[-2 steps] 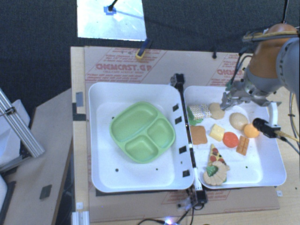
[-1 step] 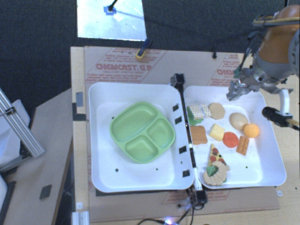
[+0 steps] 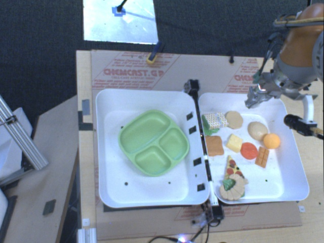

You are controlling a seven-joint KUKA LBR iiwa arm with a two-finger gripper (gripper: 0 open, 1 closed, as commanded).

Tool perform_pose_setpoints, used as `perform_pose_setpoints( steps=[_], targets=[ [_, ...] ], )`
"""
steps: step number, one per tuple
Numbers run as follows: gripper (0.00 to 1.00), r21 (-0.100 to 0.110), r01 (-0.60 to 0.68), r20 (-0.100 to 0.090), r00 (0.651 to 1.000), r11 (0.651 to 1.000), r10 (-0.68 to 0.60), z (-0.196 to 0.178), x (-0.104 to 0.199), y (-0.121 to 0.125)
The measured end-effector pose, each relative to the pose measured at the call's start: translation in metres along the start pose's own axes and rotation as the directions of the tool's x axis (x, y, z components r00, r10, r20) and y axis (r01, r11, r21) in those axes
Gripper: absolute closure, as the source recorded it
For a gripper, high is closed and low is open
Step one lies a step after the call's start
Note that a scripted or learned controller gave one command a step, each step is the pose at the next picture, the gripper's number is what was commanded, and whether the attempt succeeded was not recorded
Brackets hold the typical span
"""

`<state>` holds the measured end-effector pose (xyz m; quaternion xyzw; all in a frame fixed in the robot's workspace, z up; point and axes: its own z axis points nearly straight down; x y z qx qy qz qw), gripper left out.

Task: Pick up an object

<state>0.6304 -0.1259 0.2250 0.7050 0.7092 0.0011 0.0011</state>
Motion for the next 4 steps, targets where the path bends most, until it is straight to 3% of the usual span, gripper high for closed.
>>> perform_pose_setpoints(
  steps=[2,3,4],
  targets=[
    [1.0,0.004,-0.006,0.0,1.0,1.0,0.006,0.006,0.036,-0.098],
    [1.0,0.004,-0.005,-0.001,1.0,1.0,0.005,-0.009,0.049,-0.137],
    [1.0,0.002,-0.005,0.0,1.0,1.0,0.005,0.008,0.044,-0.14]
  ],
)
